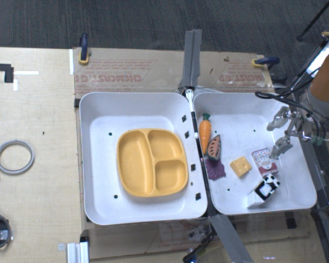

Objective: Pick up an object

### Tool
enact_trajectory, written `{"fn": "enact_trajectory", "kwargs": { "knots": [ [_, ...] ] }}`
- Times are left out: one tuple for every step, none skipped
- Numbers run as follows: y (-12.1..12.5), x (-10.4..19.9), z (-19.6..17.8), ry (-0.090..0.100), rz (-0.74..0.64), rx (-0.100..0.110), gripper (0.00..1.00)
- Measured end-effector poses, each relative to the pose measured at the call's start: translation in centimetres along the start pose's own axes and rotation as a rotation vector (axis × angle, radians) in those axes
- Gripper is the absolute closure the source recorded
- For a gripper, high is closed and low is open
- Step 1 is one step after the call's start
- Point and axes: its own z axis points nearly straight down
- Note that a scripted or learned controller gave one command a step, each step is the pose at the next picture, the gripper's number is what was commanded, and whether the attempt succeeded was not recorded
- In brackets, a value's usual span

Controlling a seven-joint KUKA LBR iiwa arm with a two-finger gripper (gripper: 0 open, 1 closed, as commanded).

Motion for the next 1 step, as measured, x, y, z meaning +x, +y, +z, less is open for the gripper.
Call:
{"fn": "enact_trajectory", "kwargs": {
  "knots": [
    [1.17,-4.85,5.28,-0.001,0.324,0.001,0.00]
  ]
}}
